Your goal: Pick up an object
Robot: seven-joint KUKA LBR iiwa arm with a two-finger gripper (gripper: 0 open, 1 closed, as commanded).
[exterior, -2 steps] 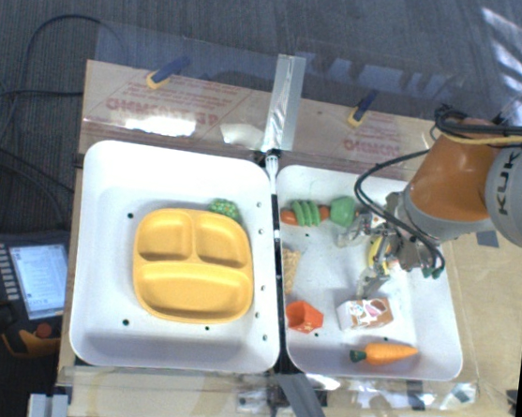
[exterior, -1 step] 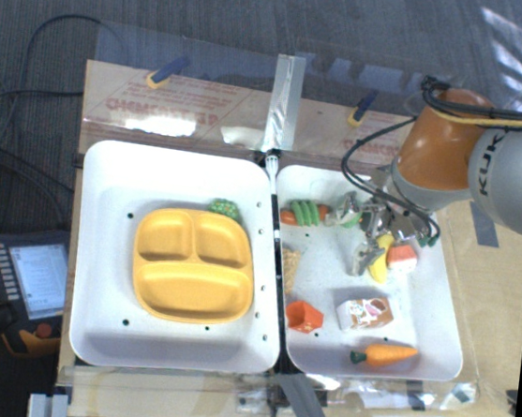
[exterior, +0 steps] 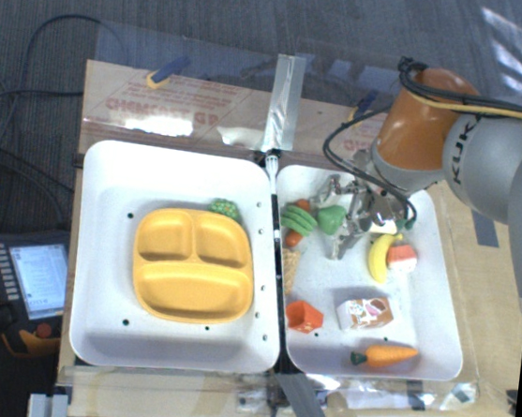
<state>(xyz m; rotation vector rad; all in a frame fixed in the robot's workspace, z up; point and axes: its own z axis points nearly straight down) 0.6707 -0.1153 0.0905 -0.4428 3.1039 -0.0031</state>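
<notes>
My gripper (exterior: 350, 240) hangs over the back half of the right bin (exterior: 446, 320), under the orange wrist band. Its metal fingers (exterior: 338, 246) point down and stand apart with nothing between them. A green toy pepper (exterior: 330, 218) lies just left of the fingers, with a green pod-like vegetable (exterior: 299, 219) beside it. To the gripper's right are a yellow banana (exterior: 380, 257) and a red and white toy (exterior: 402, 257). Nearer the front lie an orange block (exterior: 304, 316), a small printed packet (exterior: 365, 312) and a carrot (exterior: 386, 355).
The left bin (exterior: 96, 324) holds a yellow divided plate (exterior: 195, 265), with a green leafy toy (exterior: 225, 209) behind it. A ridge (exterior: 272, 270) where the bin walls meet separates the two bins. Cables and a handheld pendant (exterior: 26, 278) lie off the bench at left.
</notes>
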